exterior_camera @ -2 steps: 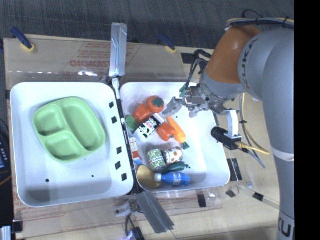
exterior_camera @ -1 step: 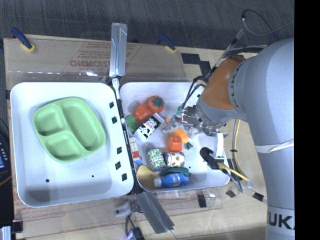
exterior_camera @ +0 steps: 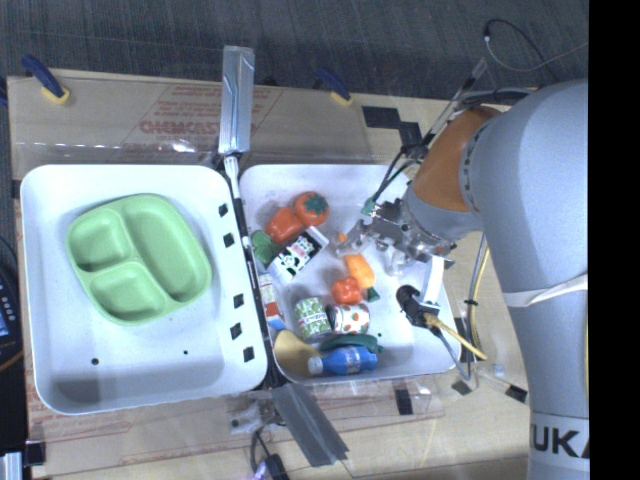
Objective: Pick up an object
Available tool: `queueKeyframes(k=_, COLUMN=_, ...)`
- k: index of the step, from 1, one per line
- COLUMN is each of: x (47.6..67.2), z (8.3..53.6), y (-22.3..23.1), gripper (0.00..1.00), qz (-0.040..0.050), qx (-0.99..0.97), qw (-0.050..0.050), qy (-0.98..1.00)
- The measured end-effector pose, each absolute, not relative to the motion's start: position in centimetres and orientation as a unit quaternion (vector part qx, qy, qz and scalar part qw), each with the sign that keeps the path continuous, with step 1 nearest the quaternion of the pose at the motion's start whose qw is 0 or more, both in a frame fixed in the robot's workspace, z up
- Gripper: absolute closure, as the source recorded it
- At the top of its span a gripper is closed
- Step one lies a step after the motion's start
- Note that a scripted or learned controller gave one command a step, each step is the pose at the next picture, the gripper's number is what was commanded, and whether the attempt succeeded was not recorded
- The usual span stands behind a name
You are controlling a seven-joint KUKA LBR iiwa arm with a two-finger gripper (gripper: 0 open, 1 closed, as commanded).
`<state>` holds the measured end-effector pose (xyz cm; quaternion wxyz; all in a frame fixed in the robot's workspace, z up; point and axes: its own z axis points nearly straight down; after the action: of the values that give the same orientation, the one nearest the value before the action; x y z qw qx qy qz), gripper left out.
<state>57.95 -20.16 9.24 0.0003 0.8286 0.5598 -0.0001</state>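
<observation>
Gripper above right bin (cluttered)

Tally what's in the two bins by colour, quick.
Green: 2, divided plate, small green piece
Orange/red: 3
Black-and-white: 1
Patterned cups: 2
Blue bottle: 1
Total: 9

The bulky, smooth grey arm carries an orange band above its metal wrist, thin black cables, and dark letters "UKA" near its base.
</observation>
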Motion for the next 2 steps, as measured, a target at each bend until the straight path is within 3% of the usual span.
queueKeyframes(k=1, x=58.0, z=10.2, y=-20.0, gripper=1.00, qz=0.0001, qx=0.827, qw=0.000, qy=0.562)
queueKeyframes(k=2, x=55.2, z=20.8, y=-18.0, gripper=1.00, qz=-0.0003, qx=0.827, qw=-0.001, qy=0.562)
